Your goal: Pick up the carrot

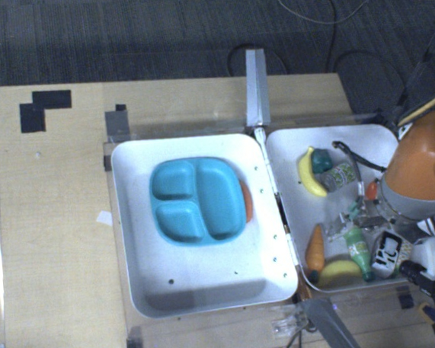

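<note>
two white bins on the counter (48,247). the left bin (148,291) holds one blue divided tray (197,200) with bare floor around it. the right bin (374,135) is crowded: one carrot (314,249) by its left wall, two bananas (310,174), a green bottle (356,246). gripper (368,212) above the clutter; fingers' state unclear.

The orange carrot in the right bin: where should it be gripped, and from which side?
Probably across the middle of the orange tapered carrot, coming straight down from above. It lies near the right white bin's left wall, running top to bottom in the camera view, with a yellow banana-shaped piece against its lower end. Closing left to right across its width suits it, though the wall leaves little room.
</note>
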Motion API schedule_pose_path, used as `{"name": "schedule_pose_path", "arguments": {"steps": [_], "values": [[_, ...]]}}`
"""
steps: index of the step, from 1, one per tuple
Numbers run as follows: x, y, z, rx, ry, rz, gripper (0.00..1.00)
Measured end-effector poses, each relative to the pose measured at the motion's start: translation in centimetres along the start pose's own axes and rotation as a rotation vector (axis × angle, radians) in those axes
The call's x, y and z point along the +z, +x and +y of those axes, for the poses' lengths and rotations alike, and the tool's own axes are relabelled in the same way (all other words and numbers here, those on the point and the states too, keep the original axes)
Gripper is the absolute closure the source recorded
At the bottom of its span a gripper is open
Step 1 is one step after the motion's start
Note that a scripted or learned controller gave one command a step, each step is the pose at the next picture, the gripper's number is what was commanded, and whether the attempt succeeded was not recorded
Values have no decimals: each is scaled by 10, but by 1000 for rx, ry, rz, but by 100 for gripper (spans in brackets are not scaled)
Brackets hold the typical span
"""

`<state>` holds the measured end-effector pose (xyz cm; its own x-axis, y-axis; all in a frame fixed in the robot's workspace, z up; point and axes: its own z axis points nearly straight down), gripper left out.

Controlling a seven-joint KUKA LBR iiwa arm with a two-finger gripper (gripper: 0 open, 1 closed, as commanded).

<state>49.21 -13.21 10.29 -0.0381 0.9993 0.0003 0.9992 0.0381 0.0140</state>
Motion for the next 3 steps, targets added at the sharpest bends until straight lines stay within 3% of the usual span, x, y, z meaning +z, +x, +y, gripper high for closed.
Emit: {"name": "schedule_pose_path", "arguments": {"steps": [1, 2, 3], "values": [[14, 42, 39, 13, 1, -2, 0], [13, 46, 8, 75, -5, -2, 0], [13, 48, 3, 152, -6, -1, 0]]}}
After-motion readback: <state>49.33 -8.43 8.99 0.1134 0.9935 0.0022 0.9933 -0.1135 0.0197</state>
